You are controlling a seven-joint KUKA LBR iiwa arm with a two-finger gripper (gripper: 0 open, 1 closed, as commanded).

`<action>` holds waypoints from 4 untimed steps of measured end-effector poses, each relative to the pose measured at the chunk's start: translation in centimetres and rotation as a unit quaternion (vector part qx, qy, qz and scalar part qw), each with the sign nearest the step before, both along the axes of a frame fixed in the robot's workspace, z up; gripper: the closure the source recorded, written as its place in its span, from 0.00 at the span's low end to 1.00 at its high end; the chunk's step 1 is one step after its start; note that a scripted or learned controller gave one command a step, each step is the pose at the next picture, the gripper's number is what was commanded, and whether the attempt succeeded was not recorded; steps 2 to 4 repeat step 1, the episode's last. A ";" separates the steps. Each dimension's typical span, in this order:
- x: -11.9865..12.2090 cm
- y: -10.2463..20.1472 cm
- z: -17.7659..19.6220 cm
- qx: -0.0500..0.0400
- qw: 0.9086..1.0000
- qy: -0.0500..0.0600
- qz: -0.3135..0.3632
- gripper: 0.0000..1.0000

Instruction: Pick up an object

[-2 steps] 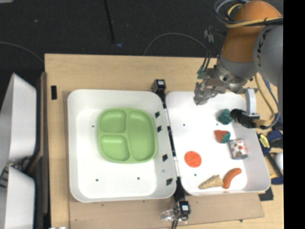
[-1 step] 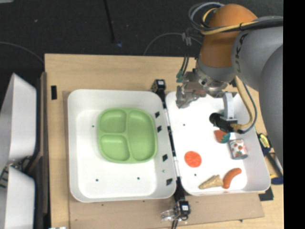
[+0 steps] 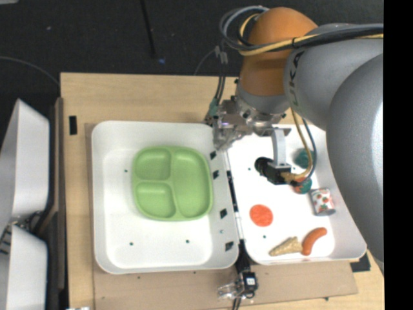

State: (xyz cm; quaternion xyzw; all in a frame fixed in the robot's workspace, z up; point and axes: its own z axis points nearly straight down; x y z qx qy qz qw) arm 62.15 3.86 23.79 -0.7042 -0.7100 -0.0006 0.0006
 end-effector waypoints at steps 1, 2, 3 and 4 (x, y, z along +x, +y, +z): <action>0.9 4.6 0.2 0.000 1.000 -0.001 0.000 1.00; 0.9 4.6 0.2 0.000 1.000 -0.001 0.000 1.00; 0.9 4.6 0.2 0.000 1.000 -0.001 0.000 1.00; 0.9 4.6 0.2 0.000 1.000 -0.001 0.000 1.00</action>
